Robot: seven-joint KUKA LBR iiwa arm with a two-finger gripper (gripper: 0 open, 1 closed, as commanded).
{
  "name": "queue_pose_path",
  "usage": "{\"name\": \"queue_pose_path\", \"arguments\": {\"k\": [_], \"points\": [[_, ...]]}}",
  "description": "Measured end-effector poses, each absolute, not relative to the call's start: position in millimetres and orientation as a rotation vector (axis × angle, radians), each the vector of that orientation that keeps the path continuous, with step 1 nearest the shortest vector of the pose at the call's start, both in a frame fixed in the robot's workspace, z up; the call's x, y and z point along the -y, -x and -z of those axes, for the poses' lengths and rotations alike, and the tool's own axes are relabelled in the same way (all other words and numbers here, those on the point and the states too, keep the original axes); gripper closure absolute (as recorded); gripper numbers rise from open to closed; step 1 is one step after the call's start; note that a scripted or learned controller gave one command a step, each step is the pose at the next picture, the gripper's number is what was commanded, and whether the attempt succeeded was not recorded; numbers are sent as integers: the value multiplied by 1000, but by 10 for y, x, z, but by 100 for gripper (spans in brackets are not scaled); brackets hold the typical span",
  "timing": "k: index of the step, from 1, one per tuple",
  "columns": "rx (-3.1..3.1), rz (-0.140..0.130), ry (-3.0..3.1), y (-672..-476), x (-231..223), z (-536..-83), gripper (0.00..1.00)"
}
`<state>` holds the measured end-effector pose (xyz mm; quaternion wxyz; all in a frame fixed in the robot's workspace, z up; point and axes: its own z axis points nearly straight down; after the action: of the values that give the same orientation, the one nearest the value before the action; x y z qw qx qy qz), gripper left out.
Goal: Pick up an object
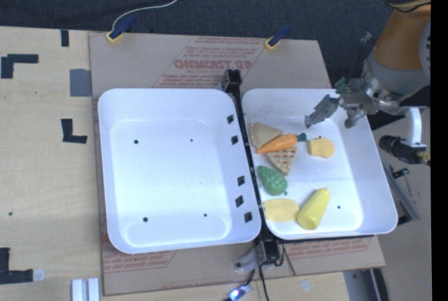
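- gripper is seen over the right bin, jaws spread, nothing held
- carrot is stacked on wedges; a slip is risked

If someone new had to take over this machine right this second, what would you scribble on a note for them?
Gripper: open, holding nothing, above the far side of the right bin.

Things: all in the right bin. A carrot lies across two wedge-shaped pieces by the divider. A small yellow chunk sits nearest the gripper. A green piece is below the wedges. A pale yellow lump and a yellow cylinder lie at the near edge.

Done: nothing picked up yet.

Left: lower onto one item, close on it and lift. The yellow chunk looks the easiest, since it sits apart from the others.
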<state>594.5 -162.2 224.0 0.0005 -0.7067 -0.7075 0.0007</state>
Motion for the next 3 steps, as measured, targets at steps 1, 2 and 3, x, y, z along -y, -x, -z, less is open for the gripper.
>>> {"name": "queue_pose_path", "arguments": {"k": [1,2,3], "points": [[2225,-5,2215,-6634,1617,-754,0],[2219,-3,2226,-6309,2181,-854,0],[2227,1,2220,-6702,2204,-848,0]]}}
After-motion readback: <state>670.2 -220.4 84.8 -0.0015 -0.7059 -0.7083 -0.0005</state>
